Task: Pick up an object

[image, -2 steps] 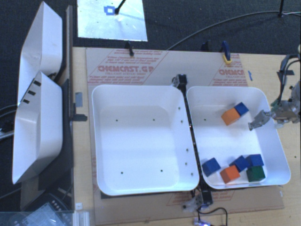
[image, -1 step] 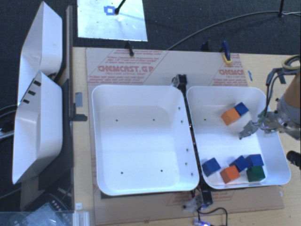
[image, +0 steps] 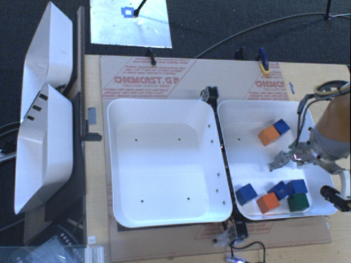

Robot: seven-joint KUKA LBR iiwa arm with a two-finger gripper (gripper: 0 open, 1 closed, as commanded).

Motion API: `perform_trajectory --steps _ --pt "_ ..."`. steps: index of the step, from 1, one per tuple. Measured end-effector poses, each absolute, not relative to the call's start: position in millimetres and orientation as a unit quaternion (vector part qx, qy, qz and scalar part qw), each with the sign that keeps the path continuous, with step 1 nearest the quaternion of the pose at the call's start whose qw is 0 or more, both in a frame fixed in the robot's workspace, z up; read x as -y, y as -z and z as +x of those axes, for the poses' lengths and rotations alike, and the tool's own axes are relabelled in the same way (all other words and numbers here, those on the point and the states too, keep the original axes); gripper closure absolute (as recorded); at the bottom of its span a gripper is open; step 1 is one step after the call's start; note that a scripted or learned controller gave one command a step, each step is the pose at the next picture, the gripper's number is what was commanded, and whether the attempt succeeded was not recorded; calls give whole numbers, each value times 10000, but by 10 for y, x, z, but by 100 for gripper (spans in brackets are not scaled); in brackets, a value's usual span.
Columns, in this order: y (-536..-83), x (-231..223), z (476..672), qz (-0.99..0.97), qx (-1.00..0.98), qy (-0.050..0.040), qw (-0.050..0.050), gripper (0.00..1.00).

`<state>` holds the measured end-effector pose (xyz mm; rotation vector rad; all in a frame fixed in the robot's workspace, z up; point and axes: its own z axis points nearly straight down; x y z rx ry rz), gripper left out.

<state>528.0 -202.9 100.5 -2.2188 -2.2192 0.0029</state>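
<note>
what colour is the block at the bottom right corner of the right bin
Dark green, seen in the camera view, beside a blue block.

Two white bins (image: 164,109); right bin: orange block (image: 269,136) and blue block (image: 281,126) at 12 o'clock; blue (image: 246,193), orange (image: 268,202), green (image: 298,202) blocks at 6 o'clock

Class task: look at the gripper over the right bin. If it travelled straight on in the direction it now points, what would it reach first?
The gripper points left across the right bin. No block lies in that line; it would probably meet the bin's bare floor, then its left wall. Height above the floor is unclear.
</note>
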Motion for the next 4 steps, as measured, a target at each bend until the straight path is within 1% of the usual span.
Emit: perform_trajectory --steps 1,2,4 --pt "-861 2027 5281 -7070 7072 0 1 0" --pt "-973 2031 5287 -7071 7071 5 -10 100" --pt "-2197 1944 5309 -7068 7075 16 -27 100"
